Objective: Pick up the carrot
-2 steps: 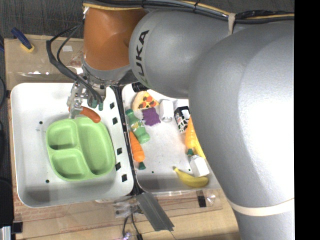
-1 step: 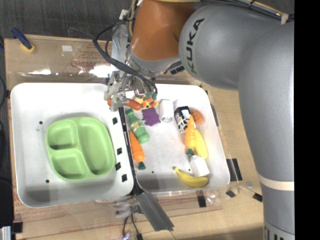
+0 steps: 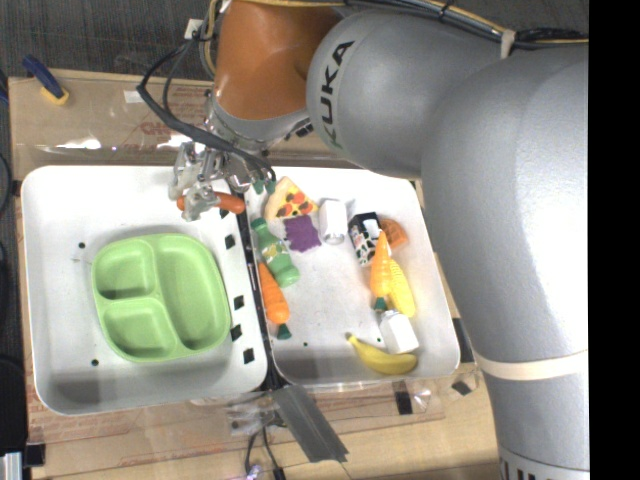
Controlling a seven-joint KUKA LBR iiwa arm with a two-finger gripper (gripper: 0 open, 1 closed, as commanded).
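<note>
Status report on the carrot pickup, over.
Gripper over bins' divider, far end. Carrot lies in right bin by the divider, untouched. Green bottle at its top end.

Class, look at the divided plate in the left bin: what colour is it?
Light green. The divided plate shows clearly in the camera view, lying in the left bin.

Glossy plastic-looking carrot (image 3: 274,296), matt green plastic-looking tray (image 3: 158,295), smooth white bins (image 3: 40,268), semi-gloss grey arm (image 3: 480,168)

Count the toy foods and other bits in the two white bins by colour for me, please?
Green: 2, plate and bottle
Orange: 1, carrot
Yellow: 2, banana and corn
Purple: 1, block
Mixed colours: 1, pizza slice
Total: 7 clear ones; a few small pieces are too unclear to sort.
</note>
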